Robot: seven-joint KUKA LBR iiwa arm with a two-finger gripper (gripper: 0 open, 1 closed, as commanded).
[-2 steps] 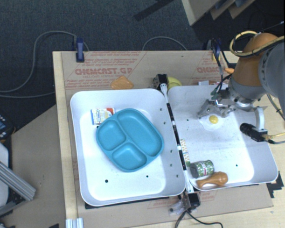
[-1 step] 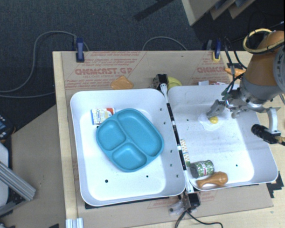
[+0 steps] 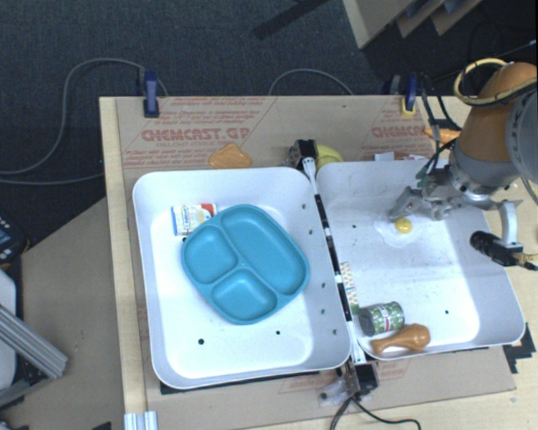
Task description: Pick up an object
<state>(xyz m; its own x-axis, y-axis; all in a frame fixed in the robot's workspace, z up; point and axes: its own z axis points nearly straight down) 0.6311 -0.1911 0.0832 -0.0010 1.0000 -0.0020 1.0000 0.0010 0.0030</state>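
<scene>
Claw (image 3: pixel 410 209) hovers beside small yellow object (image 3: pixel 402 223) in right bin (image 3: pixel 465 282).

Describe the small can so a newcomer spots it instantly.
Look in the right-hand white bin, at its near corner beside the divider between the bins. The can lies on its side there, green-labelled with a silver end, just above a tan pear-shaped object.

Both bins (image 3: pixel 168 345) look like smooth white plastic with a soft sheen. The blue divided plate (image 3: pixel 244 263) at the left is matt plastic. The bench (image 3: pixel 248 122) beneath resembles bare, pale board printed with red lettering. At lower right, the small can (image 3: pixel 381 319) shines like metal.
</scene>
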